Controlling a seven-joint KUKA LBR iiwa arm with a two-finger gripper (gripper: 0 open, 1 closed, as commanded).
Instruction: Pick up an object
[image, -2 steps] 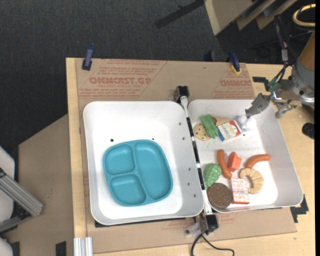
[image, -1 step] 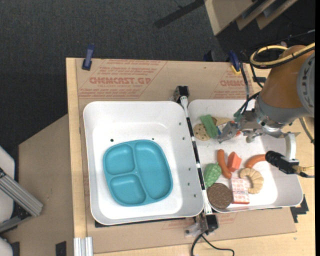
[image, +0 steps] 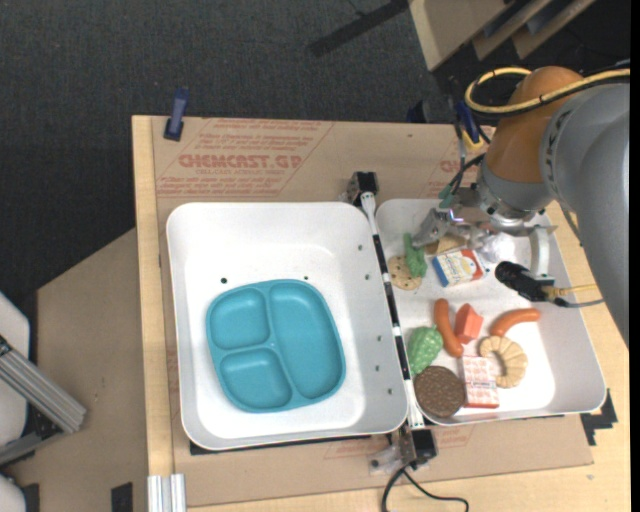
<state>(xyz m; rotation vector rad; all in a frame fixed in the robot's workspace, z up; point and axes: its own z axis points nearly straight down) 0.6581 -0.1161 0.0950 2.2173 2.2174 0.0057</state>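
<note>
A small carton (image: 458, 266), white with red and blue print, is lying in the upper part of the right bin (image: 575, 385). It is the likeliest thing for me to pick, judging by how close I am. Just to its left a round tan cookie (image: 403, 271) and a dark green piece (image: 415, 254) are sitting against the bin's left wall.

My end effector (image: 457, 234) is hanging directly above the carton's far edge, low over the bin. It is carrying nothing that I can make out. The view is too cluttered there, so I cannot tell whether it is standing wide or narrow.

Lower down, other toy foods are lying near each other: an orange carrot (image: 447, 327), a red-orange wedge (image: 468, 322), a sausage (image: 514, 320), a pale croissant (image: 505, 359), a leafy green (image: 424, 347), a brown patty (image: 440, 391) and a red box (image: 479, 381).

The left bin (image: 200, 235) is holding a blue divided tray (image: 275, 343). Both bins are resting on the desk (image: 160, 200).

I am judging this as the approach step, with no grasp made. The next move is calling for centring over the carton, coming straight down and closing without nudging the cookie.
</note>
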